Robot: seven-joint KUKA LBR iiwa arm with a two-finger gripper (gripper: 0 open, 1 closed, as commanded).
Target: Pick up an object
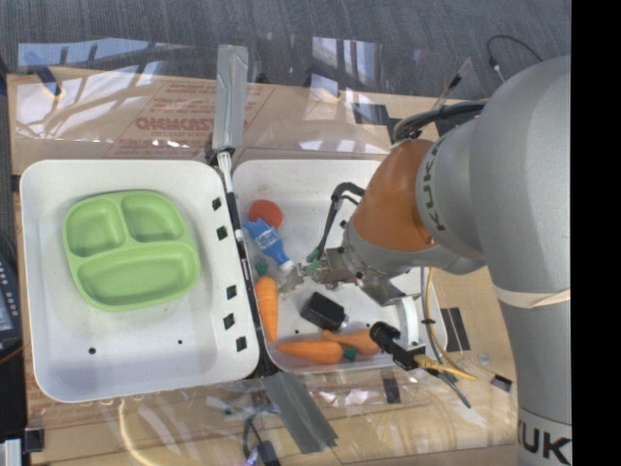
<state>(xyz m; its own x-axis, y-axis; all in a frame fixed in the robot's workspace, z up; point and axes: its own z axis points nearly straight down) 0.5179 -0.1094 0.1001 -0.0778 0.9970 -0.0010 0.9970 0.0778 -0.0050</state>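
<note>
The right bin (320, 178) holds several objects. A red-orange ball (265, 214) lies near its left wall, and a blue and white bottle-like piece (267, 243) sits just below it. An upright carrot (267, 309) rests against the left wall. Two more carrots (312, 351) lie along the front wall, and a small black block (323, 311) sits above them. My gripper (296, 274) reaches in from the right and hangs low, just right of the blue piece and above the black block. Nothing is visibly held.
The left bin (49, 348) carries a green divided plate (131, 249). A grey taped ridge (229, 105) runs between the bins. The arm's orange band (393, 207) and grey body cover the right bin's right side.
</note>
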